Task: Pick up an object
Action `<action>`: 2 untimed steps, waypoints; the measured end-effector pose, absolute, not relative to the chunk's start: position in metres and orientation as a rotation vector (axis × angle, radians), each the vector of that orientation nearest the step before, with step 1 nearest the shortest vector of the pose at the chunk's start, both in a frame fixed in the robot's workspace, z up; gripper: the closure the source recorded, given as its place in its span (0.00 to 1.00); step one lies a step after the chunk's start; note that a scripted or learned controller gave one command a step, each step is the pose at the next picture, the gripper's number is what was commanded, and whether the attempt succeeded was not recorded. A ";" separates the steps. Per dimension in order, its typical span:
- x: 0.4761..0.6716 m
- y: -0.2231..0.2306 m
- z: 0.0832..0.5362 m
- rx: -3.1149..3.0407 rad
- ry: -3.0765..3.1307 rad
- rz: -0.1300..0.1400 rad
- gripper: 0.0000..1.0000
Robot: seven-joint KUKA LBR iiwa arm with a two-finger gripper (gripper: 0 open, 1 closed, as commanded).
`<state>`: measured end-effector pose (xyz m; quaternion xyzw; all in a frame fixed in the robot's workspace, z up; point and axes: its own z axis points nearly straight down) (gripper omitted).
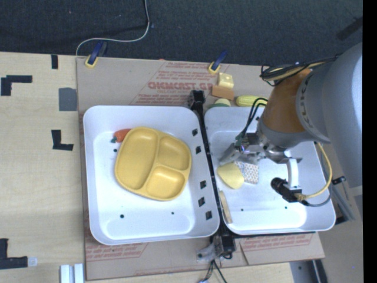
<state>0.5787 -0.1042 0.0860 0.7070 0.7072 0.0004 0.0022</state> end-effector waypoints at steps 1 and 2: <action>0.573 -0.112 0.086 2.217 2.221 0.003 0.00; 0.550 -0.094 0.086 2.218 2.219 0.001 0.00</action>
